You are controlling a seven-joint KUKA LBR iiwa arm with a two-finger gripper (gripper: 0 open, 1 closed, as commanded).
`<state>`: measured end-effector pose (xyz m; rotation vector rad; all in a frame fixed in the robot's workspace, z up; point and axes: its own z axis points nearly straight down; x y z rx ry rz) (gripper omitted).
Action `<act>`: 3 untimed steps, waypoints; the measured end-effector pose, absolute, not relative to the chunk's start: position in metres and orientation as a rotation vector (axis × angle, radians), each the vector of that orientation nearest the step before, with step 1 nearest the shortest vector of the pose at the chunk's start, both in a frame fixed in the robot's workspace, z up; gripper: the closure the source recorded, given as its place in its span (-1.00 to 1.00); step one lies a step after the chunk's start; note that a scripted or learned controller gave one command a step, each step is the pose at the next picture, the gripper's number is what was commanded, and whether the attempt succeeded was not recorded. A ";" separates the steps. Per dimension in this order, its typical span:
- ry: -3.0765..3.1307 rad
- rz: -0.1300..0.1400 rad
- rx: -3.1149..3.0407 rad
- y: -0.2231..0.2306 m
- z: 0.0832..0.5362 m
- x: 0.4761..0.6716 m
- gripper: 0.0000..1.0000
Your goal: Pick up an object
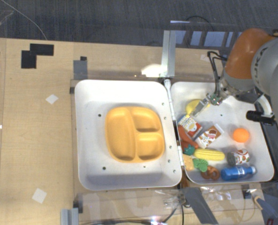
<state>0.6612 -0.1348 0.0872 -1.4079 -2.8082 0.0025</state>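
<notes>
Reaching into the right bin (265, 170), the gripper (213, 99), its grasp state unreadable from here, hangs near a yellow banana (193, 106) and could slip off its curved skin or snag the neighbouring carton (187, 123).

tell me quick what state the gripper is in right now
Gripper: cannot be told from this view; it sits low in the right bin by the yellow banana-like toy, with nothing visibly held.

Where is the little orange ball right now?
The orange ball sits in the right bin, near its right side, just above the small can and to the right of the red-and-white carton.
</notes>
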 end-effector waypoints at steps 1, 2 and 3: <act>-2.669 0.016 -1.659 -0.118 0.087 0.667 -1.00; -2.679 0.007 -1.651 -0.114 0.100 0.670 1.00; -2.568 -0.013 -1.832 -0.073 0.191 0.672 1.00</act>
